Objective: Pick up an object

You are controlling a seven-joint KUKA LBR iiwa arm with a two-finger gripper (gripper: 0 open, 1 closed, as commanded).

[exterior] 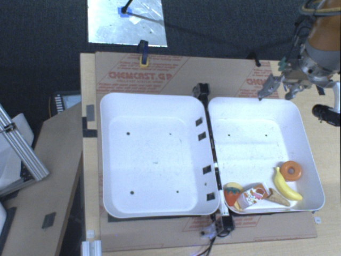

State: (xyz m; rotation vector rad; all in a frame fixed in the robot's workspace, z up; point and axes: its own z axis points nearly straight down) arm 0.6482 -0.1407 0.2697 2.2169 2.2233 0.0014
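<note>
Overhead, tan bench (160,71) on dark carpet (42,25), two white bins (114,116), gripper (277,89) spread wide, holding nothing.

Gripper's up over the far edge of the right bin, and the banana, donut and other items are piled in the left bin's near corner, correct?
Not quite. The camera view shows the banana, donut and other items in the right bin, near corner, not the left bin. The gripper is above the right bin's far edge.

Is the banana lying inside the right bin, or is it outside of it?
Inside. The banana lies flat on the floor of the right bin, near its front right corner, beside the orange donut.
</note>
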